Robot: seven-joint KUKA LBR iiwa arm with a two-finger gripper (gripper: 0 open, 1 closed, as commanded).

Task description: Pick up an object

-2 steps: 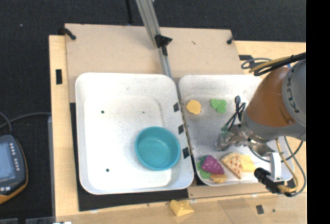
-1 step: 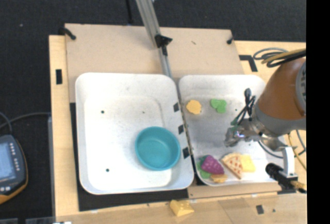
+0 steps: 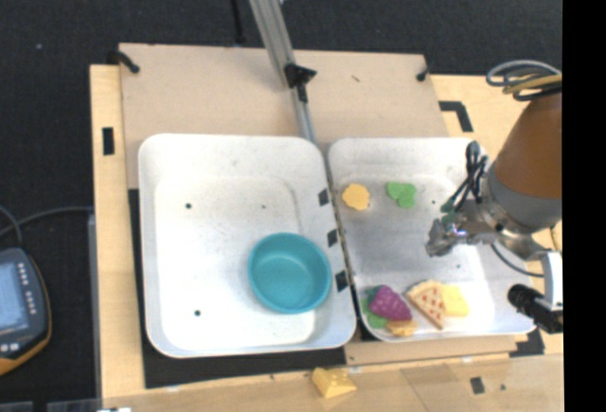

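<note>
Camera view. The arm [image 3: 530,154] enters from the right edge of the frame, and its tool [image 3: 443,238] hangs over the middle of the right bin [image 3: 379,150]. Whether the tool is released or clenched cannot be told at this angle; nothing is seen in its grip.

Step in hand, as judged: selecting and descending on a piece. The nearest candidates lie at the bin's lower edge — a yellow and red wedge [image 3: 429,302] with a yellow block [image 3: 454,300] touching its right side, and a magenta piece [image 3: 388,303] on green just to the left, a small orange bit [image 3: 401,329] below them. These sit crowded together, so a descent there risks pinching two at once or nudging one against the wall. The cleaner targets are the yellow round piece [image 3: 356,198] and the green piece [image 3: 401,194] in the bin's upper part, each standing apart from its neighbour. Advice: centre above one isolated piece, come straight down, and confirm a lift before withdrawing.

Containers. The left bin [image 3: 189,173] holds a teal bowl [image 3: 288,272] at its lower right, nothing visible inside it. The right bin holds all the small pieces listed. One yellow piece [image 3: 332,384] lies outside — on the bench [image 3: 189,98] at the bottom of the frame, below the bins.
</note>
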